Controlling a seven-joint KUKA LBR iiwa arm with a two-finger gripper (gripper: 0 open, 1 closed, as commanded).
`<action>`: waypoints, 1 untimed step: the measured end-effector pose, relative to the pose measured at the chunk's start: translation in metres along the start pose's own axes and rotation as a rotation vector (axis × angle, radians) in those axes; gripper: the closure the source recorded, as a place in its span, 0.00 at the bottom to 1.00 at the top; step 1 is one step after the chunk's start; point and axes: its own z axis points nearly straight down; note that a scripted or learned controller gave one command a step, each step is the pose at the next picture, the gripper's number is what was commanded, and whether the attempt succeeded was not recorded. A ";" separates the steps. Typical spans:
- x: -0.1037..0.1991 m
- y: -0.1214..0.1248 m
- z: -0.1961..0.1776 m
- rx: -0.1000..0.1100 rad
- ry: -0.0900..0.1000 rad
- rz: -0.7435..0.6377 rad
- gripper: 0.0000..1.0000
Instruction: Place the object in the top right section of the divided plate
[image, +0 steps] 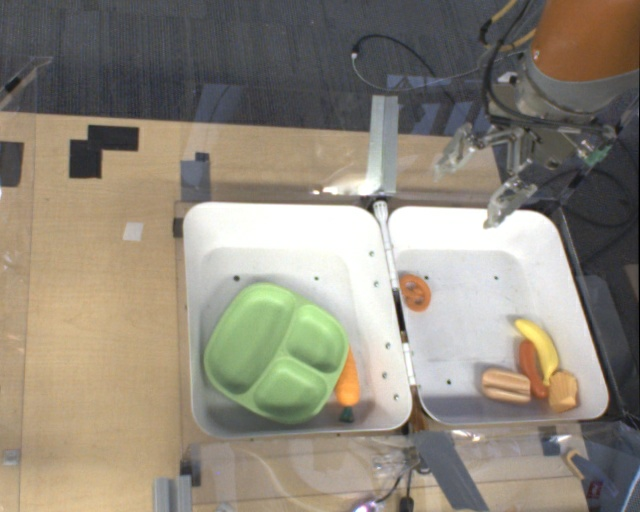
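Glossy green plastic plate (277, 351) in smooth white plastic bin (240, 240) on wood-grain bench (90, 330).

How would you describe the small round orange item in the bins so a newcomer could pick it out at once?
Look at the right bin of the two white bins, then along its left wall next to the centre divider. There lies a flat round orange slice on its own. The banana, hot dog bun and other food are bunched in the bin's lower right corner, and the carrot sits beside the green plate in the left bin.
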 end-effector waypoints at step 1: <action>0.018 0.072 0.026 -0.002 0.003 0.260 0.00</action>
